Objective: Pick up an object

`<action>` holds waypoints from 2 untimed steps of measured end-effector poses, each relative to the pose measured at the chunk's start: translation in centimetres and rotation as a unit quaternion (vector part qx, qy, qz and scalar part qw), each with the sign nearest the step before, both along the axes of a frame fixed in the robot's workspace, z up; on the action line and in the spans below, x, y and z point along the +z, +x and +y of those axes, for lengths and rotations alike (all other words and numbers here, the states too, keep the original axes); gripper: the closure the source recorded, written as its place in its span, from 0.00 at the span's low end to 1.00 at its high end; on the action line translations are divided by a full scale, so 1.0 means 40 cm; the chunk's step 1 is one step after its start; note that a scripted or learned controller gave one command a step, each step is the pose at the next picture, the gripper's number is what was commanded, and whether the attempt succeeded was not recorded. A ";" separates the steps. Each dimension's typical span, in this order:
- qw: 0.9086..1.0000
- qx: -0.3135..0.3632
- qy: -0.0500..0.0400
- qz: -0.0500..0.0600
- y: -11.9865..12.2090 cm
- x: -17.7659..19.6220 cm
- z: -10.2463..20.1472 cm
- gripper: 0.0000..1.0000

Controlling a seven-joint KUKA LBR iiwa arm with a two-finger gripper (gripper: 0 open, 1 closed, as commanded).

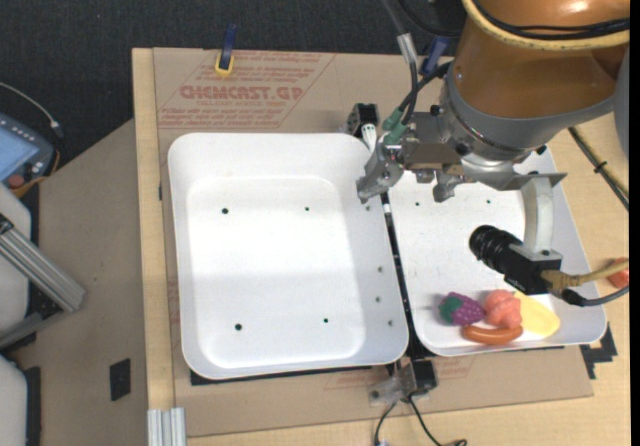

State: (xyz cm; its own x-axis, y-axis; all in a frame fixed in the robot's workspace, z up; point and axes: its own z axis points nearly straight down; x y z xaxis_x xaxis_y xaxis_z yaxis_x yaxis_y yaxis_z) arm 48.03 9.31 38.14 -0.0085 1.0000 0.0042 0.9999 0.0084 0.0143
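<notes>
Down in the near corner of the right bin (570, 234) sits a small huddle of toys: a purple grape bunch (461, 309), a pink lumpy piece (503, 306) touching it, a yellow piece (540, 318) just beyond, and an orange-red sausage shape (491, 333) lying along the front of them; all rest on the bin floor, none lifted; the gripper (440, 179) hangs well apart from them, up near the far end of the same bin and close to the seam between the two bins; whether its claw is spread or closed I cannot tell from here; the arm's orange band (545, 9) bulks above it; a black cylinder (505, 256) juts out between gripper and toys; the left bin (200, 164) lies beside, on brown cardboard (250, 84).
</notes>
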 end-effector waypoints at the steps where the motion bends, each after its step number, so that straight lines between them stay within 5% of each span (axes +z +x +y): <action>1: 1.000 -0.001 -0.001 0.003 0.006 0.153 0.136 0.00; 2: 1.000 -0.003 -0.002 0.006 -0.003 0.150 0.166 0.00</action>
